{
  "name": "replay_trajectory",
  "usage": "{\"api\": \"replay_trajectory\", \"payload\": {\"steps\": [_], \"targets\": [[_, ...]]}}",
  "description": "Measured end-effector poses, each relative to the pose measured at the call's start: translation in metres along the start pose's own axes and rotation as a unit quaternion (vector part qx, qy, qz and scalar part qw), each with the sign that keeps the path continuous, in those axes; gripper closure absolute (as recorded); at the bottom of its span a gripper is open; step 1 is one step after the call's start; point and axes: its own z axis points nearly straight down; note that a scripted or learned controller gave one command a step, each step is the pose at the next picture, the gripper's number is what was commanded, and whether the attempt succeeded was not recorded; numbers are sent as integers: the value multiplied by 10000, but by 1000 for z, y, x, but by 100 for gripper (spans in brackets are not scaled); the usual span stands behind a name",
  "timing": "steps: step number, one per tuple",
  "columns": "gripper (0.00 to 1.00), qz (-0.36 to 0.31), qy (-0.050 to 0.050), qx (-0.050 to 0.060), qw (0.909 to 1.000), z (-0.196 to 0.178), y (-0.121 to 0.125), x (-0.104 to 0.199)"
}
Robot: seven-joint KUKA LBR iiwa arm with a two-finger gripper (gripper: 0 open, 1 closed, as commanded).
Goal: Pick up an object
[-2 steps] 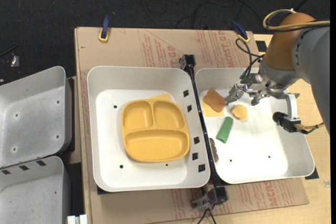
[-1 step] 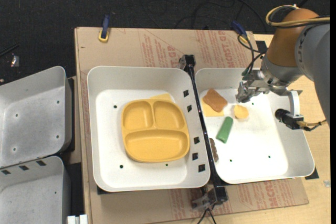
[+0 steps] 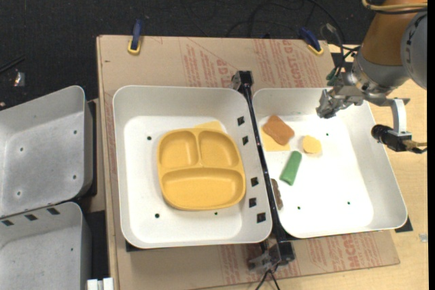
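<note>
Green block (image 3: pixel 291 168) long axis near-vertical, slightly tilted right, end effector (image 3: pixel 328 107) grip state unclear

arm (image 3: pixel 397 24) cut off at right edge

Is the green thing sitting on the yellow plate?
No, the green thing lies on the floor of the right bin, while the yellow plate is in the left bin.

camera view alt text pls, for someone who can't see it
A grey and orange arm holds its gripper over the far edge of the right bin, which holds an orange block, a yellow disc and a green stick. The left bin holds a yellow divided tray.
</note>
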Motion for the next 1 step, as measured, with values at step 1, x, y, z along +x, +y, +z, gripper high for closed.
{"api": "replay_trajectory", "payload": {"steps": [1], "targets": [[100, -2, -1, -1, 10000, -54, 2, 0]]}}
